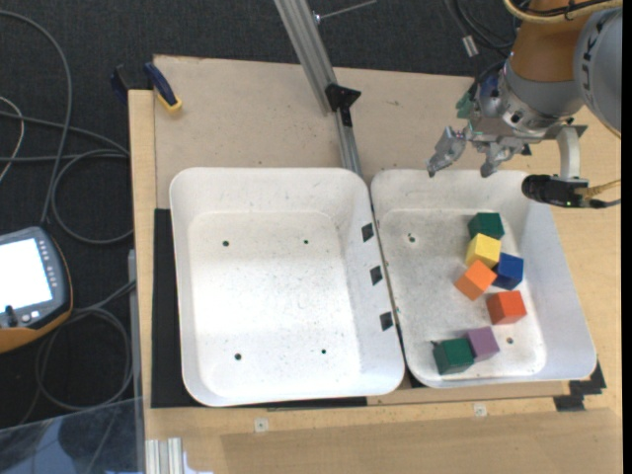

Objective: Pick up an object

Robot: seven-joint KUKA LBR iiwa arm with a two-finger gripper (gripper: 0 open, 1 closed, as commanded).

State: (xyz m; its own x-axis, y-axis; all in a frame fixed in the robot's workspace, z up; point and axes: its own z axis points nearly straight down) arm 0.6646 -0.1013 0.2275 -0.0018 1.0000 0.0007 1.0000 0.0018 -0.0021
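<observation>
Seven blocks [489,286] lie clustered in the right bin [553,363], toward its right side, from far edge to near edge. Gripper [462,162] hovers above the bin's far rim, fingers spread apart, nothing between them. Left bin [188,363] adjacent.

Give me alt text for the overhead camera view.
The open gripper hangs above the right bin's far edge, holding nothing. Seven coloured blocks cluster in that bin; the left bin sits beside it.
</observation>
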